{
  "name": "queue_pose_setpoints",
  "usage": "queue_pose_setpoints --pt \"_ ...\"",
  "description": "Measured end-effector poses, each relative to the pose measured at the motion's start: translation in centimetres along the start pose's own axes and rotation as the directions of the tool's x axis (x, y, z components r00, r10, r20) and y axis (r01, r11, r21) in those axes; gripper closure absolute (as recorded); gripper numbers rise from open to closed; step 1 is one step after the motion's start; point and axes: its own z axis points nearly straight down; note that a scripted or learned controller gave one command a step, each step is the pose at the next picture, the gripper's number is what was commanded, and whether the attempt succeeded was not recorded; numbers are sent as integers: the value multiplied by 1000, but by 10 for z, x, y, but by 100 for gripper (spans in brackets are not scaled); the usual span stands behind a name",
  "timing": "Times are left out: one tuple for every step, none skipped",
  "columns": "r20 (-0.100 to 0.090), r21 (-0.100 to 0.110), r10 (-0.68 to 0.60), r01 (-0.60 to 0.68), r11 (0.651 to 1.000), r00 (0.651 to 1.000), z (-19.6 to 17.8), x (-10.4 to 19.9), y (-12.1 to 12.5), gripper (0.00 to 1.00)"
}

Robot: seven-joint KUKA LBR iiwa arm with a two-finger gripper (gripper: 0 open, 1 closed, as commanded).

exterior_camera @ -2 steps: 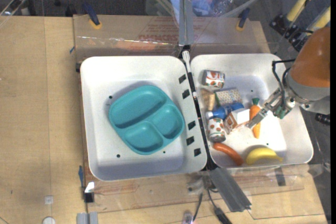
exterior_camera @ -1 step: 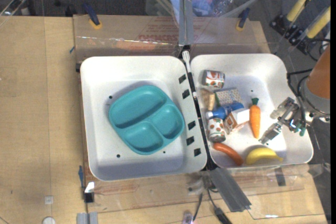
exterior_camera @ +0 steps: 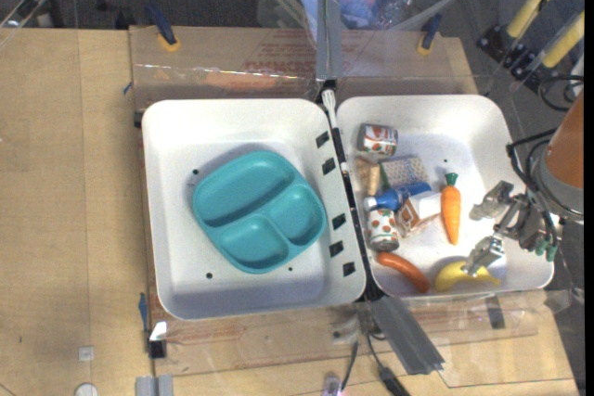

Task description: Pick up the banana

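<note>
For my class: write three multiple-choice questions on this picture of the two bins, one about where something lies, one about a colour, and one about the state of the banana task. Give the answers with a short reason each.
1. Where does the banana lie?
A. On the teal tray
B. In the right bin, near its front edge
C. On the bench outside the bins

2. What colour is the divided tray in the left bin?
A. Teal
B. Red
C. Yellow

3. How does the banana stand at this moment?
A. Lifted clear above the bin
B. Lying on the floor of the right bin, with the gripper down at it
C. Placed in the left bin

Answers:
1 B: the yellow fruit rests by the front wall of the right bin, beside a red pepper.
2 A: the tray is plainly teal.
3 B: the gripper is low over the banana's right end, and the banana rests on the bin floor.
</note>
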Motion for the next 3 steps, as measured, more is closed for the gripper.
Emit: queue_pose_setpoints --pt "3 0 283 -283 959 959 45 -40 -32 0" --pt "27 -4 9 -9 1000 1000 87 -21 -23 0" --pt "7 0 -271 271 963 963 8 -66 -28 0"
